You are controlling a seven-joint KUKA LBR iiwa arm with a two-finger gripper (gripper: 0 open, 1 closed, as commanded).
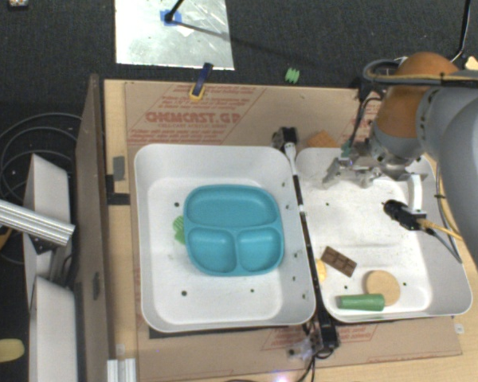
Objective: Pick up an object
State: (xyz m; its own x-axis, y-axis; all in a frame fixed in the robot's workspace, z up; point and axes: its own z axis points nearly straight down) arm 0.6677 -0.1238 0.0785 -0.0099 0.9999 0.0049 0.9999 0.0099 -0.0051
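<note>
The gripper [347,173] hangs over the far end of the right bin [442,273], its jaws spread with nothing between them. The things to pick lie well apart from the jaws, toward the bin's near edge: a brown bar [338,261] nearest the jaws, a round tan biscuit [385,282] beyond it, and a green cylinder [360,301] farthest, touching the biscuit. To the jaws' left, across the divider, the left bin [155,213] holds a blue divided plate [233,229]

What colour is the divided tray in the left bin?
Light blue. The tray shows best in the camera view, lying in the left bin.
</note>
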